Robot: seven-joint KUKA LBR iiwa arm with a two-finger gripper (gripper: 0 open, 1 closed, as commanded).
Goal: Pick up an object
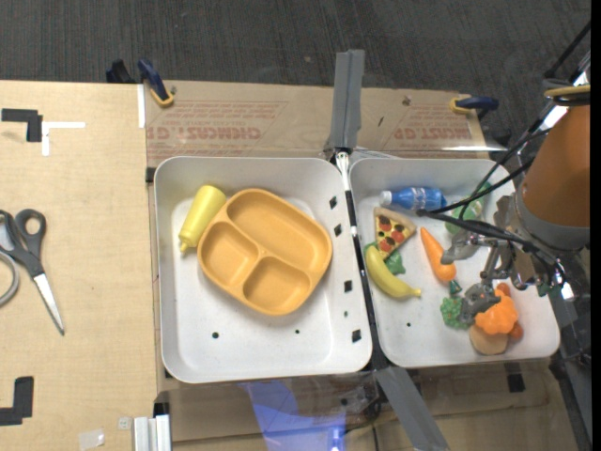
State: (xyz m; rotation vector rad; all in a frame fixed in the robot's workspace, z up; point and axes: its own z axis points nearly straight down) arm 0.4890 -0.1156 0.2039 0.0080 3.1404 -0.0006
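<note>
My gripper [481,295] hangs low over the front right part of the right bin [413,346], under the grey arm with its orange band [563,172]. It sits right over a green leafy toy [455,311] and an orange lumpy toy [498,316], with a brown round piece [488,342] just in front. I see nothing clearly held. Further left in this bin lie a carrot [434,254], a banana [388,274], a pizza slice [392,227], a small green piece [397,263] and a blue water bottle [416,198].
The left bin [188,346] holds an orange divided plate [265,250] and a yellow bottle [200,216] leaning at its left. Scissors [33,261] lie on the wooden bench far left. Cables [488,191] trail from the arm over the right bin's back corner.
</note>
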